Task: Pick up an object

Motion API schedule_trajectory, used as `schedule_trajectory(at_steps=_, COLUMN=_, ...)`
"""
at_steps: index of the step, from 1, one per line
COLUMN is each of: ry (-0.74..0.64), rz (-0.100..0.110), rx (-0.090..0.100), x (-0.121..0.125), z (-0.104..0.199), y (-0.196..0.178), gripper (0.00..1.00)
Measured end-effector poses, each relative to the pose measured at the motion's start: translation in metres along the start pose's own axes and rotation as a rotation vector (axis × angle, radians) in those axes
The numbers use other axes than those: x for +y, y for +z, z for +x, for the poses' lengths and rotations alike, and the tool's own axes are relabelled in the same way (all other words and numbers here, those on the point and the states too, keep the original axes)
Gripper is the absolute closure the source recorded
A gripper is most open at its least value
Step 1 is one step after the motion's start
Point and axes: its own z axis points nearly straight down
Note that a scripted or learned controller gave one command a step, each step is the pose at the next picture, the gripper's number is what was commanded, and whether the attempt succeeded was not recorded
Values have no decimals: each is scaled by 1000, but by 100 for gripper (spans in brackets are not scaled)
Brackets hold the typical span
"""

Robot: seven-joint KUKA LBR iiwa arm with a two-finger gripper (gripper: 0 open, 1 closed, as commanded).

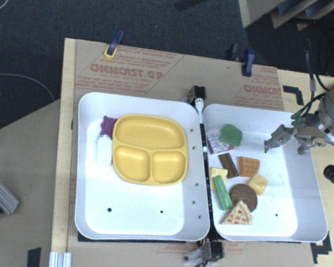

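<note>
both white bins (139,219) look like smooth, faintly glossy plastic. the yellow divided plate (150,147) has a matt plastic sheen. the worktop (161,75) is a pale wood-like board printed with red lettering, its face dull. the floor (49,9) beyond reads as dark, rough carpet. the toy foods (236,185) look like matt plastic; the pincer (289,139) looks like dull grey metal.

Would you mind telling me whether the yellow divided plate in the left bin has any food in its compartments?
Empty. The yellow divided plate lies flat in the left bin, and all three compartments show bare yellow.
</note>
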Motion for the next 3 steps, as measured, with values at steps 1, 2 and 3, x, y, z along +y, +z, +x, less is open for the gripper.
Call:
schedule_trajectory(at_steps=1, ry=-3, rz=-14, rx=-3, x=3, z=0, y=-8, gripper=0)
schedule_trajectory(at_steps=2, ry=-2, rz=-11, rx=-2, x=2, z=-4, y=35, gripper=0)
schedule_trajectory(at_steps=3, ry=-2, rz=-8, rx=-1, x=3, z=-6, y=99, gripper=0)
